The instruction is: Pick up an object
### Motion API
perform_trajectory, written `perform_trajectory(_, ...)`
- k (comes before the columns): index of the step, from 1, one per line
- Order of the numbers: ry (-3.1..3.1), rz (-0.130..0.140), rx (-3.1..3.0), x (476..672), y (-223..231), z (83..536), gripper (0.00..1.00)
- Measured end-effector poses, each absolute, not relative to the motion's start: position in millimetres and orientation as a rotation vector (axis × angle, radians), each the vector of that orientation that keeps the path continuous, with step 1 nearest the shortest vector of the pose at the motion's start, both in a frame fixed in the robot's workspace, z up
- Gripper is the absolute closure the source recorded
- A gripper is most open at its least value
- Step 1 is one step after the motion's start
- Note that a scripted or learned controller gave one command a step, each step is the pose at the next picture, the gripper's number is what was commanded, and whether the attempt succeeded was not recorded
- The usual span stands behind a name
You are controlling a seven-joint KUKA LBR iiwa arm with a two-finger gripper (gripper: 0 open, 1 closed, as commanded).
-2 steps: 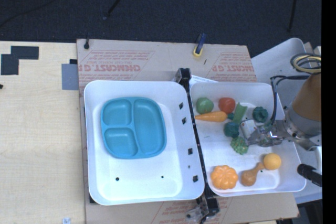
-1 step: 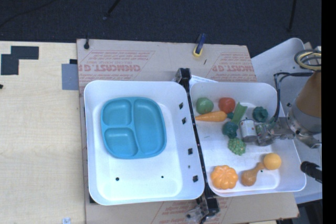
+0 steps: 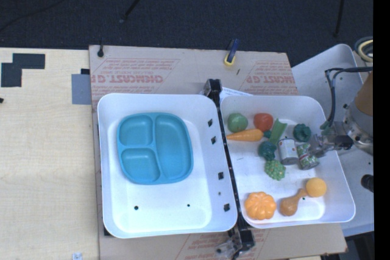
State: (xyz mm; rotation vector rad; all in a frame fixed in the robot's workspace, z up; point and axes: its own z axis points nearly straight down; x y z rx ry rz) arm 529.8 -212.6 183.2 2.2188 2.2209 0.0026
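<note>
On the bench's left side, a pale wooden tabletop (image 3: 42,149) is lying bare beside a sheet of printed brown cardboard (image 3: 152,73) that is carrying both bins. Sitting in the left-hand shallow white plastic bin (image 3: 109,216) is a light-blue plastic plate with three compartments (image 3: 155,148). Moving rightward, the second white bin (image 3: 341,207) is holding a scatter of toy food: a green round fruit (image 3: 237,122), an orange carrot (image 3: 245,136) lying crosswise just below it, a red tomato (image 3: 263,121), a green stick-shaped piece (image 3: 278,130), a dark teal knobbly piece (image 3: 267,150), a green broccoli floret (image 3: 275,170), an orange pumpkin (image 3: 260,205), a tan drumstick-shaped piece (image 3: 290,203) and a yellow ball (image 3: 315,187) near the front. At the bin's right side the grey arm's gripper (image 3: 318,146) is reaching in low, and whether it is spread or closed cannot be told from here.

The likeliest target appears to be the small silver can with a printed label (image 3: 288,151), which is lying on its side in the middle of the right bin, just left of the claw and close to touching it, with its long axis running roughly left to right, toward the tool. A second small can-like piece with a green label (image 3: 308,161) is sitting right under the claw, and a dark teal round piece (image 3: 301,131) is lying just behind. The can looks smooth, hard and round-sided, so it would probably roll if nudged.
</note>
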Motion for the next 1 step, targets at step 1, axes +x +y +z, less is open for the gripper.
perform_trajectory(1,2.221,0.001,2.220,530.3,-213.6,230.0,1.00)
